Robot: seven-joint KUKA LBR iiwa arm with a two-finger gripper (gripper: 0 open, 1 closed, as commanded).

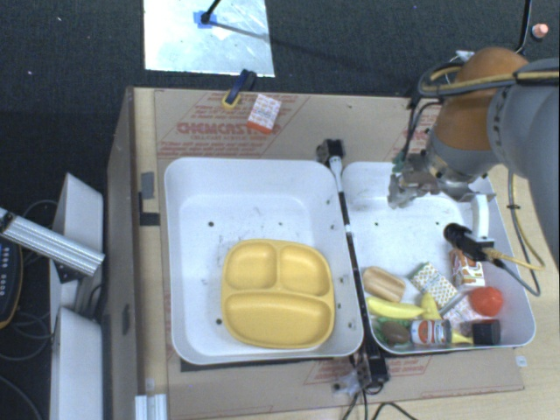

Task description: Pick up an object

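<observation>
So my gripper (404,191) is hovering over the upper left part of the right bin (525,322), above bare white floor, and everything worth grabbing is piled toward the lower right of the frame from it. The closest candidates are the bread roll (383,283) and the banana (395,309), both well apart from me, down the frame and a bit right. The banana's long axis runs roughly left-right across the frame, tilting slightly down to the right. There's also a red tomato-looking ball (486,301) and a small bottle (430,332) further along. Honestly can't tell how wide I'm open from this angle, too small and blurry, and nothing looks caught there. My arm (477,116) comes in from the upper right, wrist bent down into the bin. The left bin (188,234) just has a yellow divided plate (278,292).
</observation>
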